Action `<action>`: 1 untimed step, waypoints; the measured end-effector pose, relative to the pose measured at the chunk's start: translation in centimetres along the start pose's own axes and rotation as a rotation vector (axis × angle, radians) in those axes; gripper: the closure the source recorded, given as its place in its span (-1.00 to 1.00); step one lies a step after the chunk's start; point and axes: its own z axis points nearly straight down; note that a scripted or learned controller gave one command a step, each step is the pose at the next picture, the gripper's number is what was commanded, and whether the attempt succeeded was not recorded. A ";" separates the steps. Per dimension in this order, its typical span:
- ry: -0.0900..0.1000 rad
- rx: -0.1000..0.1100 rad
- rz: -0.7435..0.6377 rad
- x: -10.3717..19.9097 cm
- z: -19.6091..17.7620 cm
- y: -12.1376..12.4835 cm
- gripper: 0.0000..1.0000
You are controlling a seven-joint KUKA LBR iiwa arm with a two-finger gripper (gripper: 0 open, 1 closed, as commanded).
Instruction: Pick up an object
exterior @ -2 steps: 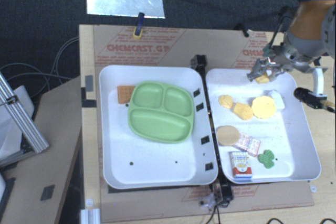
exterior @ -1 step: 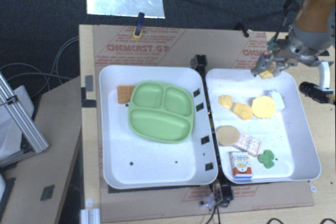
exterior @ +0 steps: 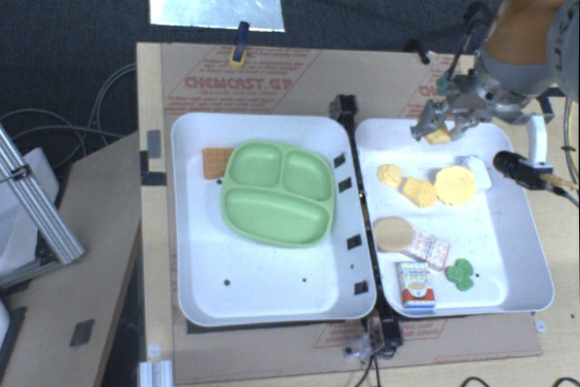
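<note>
I take the right bin [exterior: 521,281] as my landmark. Left of it sits the left bin [exterior: 195,195], carrying a green divided tray [exterior: 276,193] with a tan cracker [exterior: 215,162] tucked at the tray's far-left edge. The arm [exterior: 530,9] hangs over the right bin's far edge, and the gripper [exterior: 441,124] sits just above the far-left corner. A small yellow piece [exterior: 439,137] shows between the fingers, which look clamped on it, though the hold seems to be on its upper edge only. My judgement: a thin pinch like that could slip on the lift and drop the piece back into the bin or onto its rim. Mid-bin lie a yellow disc [exterior: 455,186], two yellow chunks [exterior: 408,184] and a tan round [exterior: 393,233]; nearer, a juice box [exterior: 416,285], a pink packet [exterior: 430,248], a green sprig [exterior: 461,274].
</note>
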 end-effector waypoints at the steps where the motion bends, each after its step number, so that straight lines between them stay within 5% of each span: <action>1: 0.001 0.003 0.000 5.0 0.9 -1.5 1.00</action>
